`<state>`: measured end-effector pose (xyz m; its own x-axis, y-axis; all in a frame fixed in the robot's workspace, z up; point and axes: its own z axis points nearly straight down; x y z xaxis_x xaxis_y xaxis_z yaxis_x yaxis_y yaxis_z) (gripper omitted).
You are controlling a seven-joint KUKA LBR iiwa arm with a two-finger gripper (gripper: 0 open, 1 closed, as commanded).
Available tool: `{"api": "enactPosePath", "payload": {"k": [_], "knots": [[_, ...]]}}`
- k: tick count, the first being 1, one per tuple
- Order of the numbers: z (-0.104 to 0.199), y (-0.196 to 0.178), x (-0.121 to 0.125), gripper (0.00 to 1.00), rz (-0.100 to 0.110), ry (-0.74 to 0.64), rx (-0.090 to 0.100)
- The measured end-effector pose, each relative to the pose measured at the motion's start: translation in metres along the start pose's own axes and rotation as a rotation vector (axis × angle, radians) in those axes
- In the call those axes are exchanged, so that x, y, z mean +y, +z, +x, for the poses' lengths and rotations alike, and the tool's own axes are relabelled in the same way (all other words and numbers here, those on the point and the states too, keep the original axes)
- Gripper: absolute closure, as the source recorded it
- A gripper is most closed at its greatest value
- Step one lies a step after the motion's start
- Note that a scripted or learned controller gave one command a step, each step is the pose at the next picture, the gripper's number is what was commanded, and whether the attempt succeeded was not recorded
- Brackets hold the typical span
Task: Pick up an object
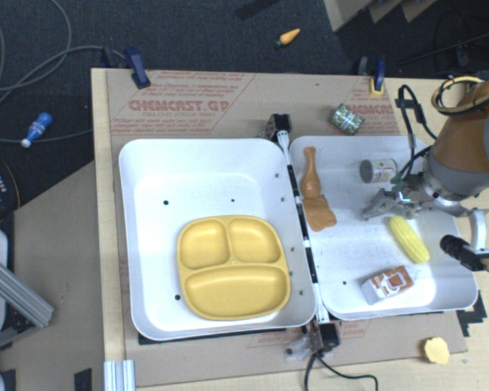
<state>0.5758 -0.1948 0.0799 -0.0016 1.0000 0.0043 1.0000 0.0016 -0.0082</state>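
The bench (pixel 187 104) is a flat board with red lettering, clamped at its far corners, presumably so the two bins stay put. The left bin (pixel 147 186), shallow, white and smooth-walled, holds a yellow divided plate (pixel 232 265) of matte plastic with three rounded compartments, lying flat toward the near side. The right bin (pixel 342 275) gathers the loose pick candidates. The arm (pixel 460 149), grey with an orange band, reaches in from the right and ends low over the bin's far middle. Its gripper (pixel 391 202) sits just left of a yellow corn cob (pixel 410 239), whose ribbed, tapered form lies slanted, likeliest the target. I cannot tell whether the fingers are open or closed; nothing shows between them. A brown, smooth bottle-shaped piece (pixel 314 192) lies along the left wall, a small printed box (pixel 387 284) near the front, and a small grey cylinder (pixel 376 170) far.
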Motion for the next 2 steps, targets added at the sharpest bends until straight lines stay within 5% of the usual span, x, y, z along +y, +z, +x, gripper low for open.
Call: {"api": "enactPosePath", "payload": {"k": [1, 2], "knots": [[0.002, -0.004, -0.029, 0.0, -0.005, 0.003, -0.002], [0.002, -0.015, -0.028, 1.0, -0.009, 0.002, -0.004]]}}
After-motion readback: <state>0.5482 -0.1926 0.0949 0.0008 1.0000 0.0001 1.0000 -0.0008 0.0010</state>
